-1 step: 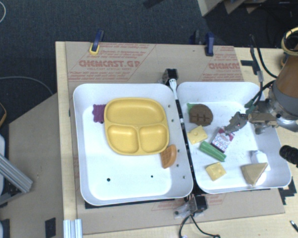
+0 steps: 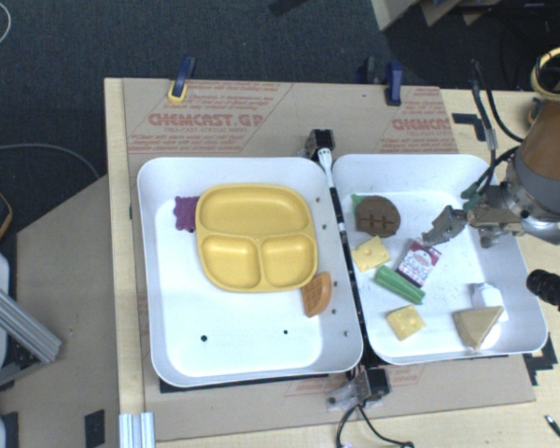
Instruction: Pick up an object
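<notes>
1. The arm (image 2: 541, 171) reaches in from the right, over the right bin (image 2: 513, 250).
2. The gripper (image 2: 445, 224) hangs above the middle of that bin. Its fingers (image 2: 439, 230) point left and look spread a little, with nothing between them.
3. Just below and left of the fingertips lies a small red and white packet (image 2: 418, 264).
4. A green stick (image 2: 398, 284) lies next to the packet on its left, and a pale yellow cheese cube (image 2: 371, 253) lies to the left of that.
5. A brown round cookie (image 2: 377, 215) sits toward the far left of the right bin.
6. Near the front edge lie a second yellow cube (image 2: 406, 322) and a tan wedge (image 2: 478, 326).
7. The left bin (image 2: 168, 325) holds a yellow divided tray (image 2: 257, 236).
8. A purple piece (image 2: 185, 213) touches the tray's left edge.
9. An orange-brown bread-like piece (image 2: 317, 294) leans at its near right corner.
</notes>
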Tool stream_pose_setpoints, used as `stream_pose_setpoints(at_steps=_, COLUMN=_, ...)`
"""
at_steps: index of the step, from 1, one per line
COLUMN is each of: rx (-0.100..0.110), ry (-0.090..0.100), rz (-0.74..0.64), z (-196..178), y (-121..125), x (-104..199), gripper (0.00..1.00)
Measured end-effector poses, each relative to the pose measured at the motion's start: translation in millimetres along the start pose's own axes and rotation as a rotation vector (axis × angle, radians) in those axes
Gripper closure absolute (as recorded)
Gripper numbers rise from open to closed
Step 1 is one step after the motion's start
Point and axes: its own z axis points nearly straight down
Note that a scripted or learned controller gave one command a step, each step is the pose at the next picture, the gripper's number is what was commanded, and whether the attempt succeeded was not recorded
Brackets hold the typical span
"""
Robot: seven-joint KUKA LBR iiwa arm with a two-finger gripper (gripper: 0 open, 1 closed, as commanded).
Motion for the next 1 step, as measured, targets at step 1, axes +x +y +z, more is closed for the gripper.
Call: stream_pose_setpoints(at_steps=1, rx=0.007, ry=0.002, rz=0.000, z=56.1, y=-3.0, x=10.8, gripper=0.00)
